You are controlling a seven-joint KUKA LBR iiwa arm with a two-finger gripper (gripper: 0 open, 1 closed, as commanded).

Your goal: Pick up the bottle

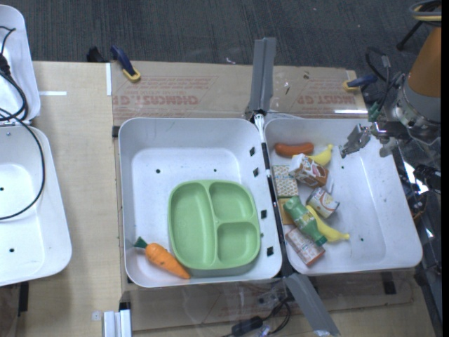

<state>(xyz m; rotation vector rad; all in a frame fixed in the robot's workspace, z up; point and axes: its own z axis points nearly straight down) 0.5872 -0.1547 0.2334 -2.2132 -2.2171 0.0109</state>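
**Bottle lay wedged in the clutter while the arm hung off to the side**

The gripper (353, 141) hovered over the upper right part of the right bin (379, 216), near its far wall, with nothing between its fingers; they looked slightly parted, and nothing was pinched in them; the grey arm (421, 97) with its orange band reached in from the right edge.

The green bottle (304, 220) lay on its side near the left wall of that bin, low in a crowded column of goods; a banana (330, 230) touched its right flank, a small carton (305, 246) sat just below it, another small box (324, 203) just above and to the right; further up lay a milk-style carton (307, 170), a second banana (323, 154) and a sausage (294, 148); a flat patterned packet (283, 182) lay against the bin wall. The left bin (140, 188) held a green divided plate (214, 225) and a toy carrot (165, 257).

I judged the bottle light, rigid plastic, smooth and rounded, so likely to roll or slip from a glancing pinch; the best hold seemed across its body's narrow width, midway along, fingers set crosswise to its long axis; the neighbours pressed close, so the fingers risked landing on the banana or carton instead. The gripper stood well apart from it.
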